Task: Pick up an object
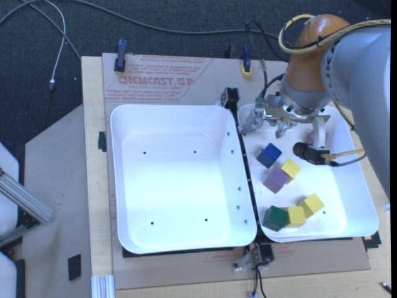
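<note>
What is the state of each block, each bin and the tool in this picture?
Blue cube block: lying free in right white bin.
Purple cube block: touching yellow cube block.
Green cube block: against second yellow block.
Third yellow block: lying free.
Left white bin: holds no block.
Tool: above right bin's far end, holding nothing visible.
</note>
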